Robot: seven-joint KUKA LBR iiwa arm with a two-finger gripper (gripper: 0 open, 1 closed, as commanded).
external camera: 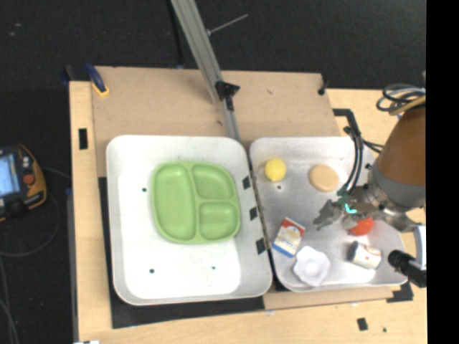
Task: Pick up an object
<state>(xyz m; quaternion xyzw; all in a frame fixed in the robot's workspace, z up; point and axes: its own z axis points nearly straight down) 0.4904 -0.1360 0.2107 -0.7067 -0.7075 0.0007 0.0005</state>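
Pale tabletop, two white bins: your gripper [331,213] hovers over the right bin [301,149], jaws spread, holding nothing; the red object [363,226] lies just beside. Approach step, likely; next, descend squarely.

1 fixed camera looks down from above the bench [193,106] at a slant, set far enough back to take in both white bins whole. The left bin [129,213] fills the frame's centre and 8 o'clock area; the right bin [301,156] sits toward 4 o'clock. Dark floor runs along 12 o'clock and 9 o'clock. The arm [403,156] enters from 3 o'clock.
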